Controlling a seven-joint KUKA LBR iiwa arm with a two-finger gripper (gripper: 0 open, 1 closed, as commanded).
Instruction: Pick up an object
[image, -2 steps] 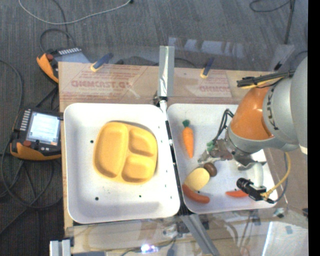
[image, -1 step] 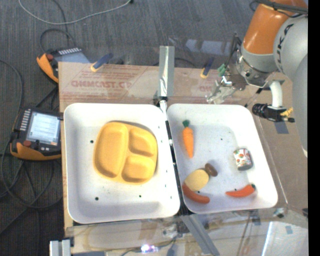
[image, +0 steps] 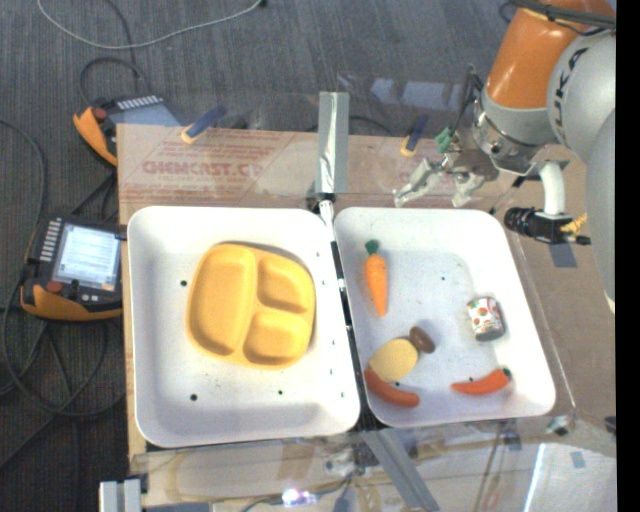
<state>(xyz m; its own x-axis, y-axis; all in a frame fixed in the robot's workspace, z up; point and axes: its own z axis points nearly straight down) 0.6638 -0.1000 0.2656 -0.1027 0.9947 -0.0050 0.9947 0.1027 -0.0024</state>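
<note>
The grey arm with its orange band (image: 530, 55) reaches in from the upper right, its wrist tilted down and to the left. The hand (image: 438, 185) hovers above the back rim of the right bin (image: 520, 250), over the cardboard-covered desk (image: 220, 170) rather than over the bin's floor. Its 2 fingers (image: 412, 188) are spread apart with nothing between them, so the hand is released and well apart from every object.

There are 2 white bins side by side. The left bin (image: 160, 400) holds 1 yellow divided tray (image: 253, 303) with 3 compartments.

The right bin holds 5 objects: 1 orange carrot (image: 377, 280) with a green top lying near the back left, 1 small can (image: 485, 318) with a red-spotted label toward the right side, 1 red chili pepper (image: 480, 383) near the front right, 1 pale yellow rounded piece with a dark brown end (image: 400, 356) near the front left, and 1 red-brown sausage (image: 390, 391) touching the front of that piece.

On the floor to the left lies 1 handheld pendant with a lit screen (image: 80, 265).
</note>
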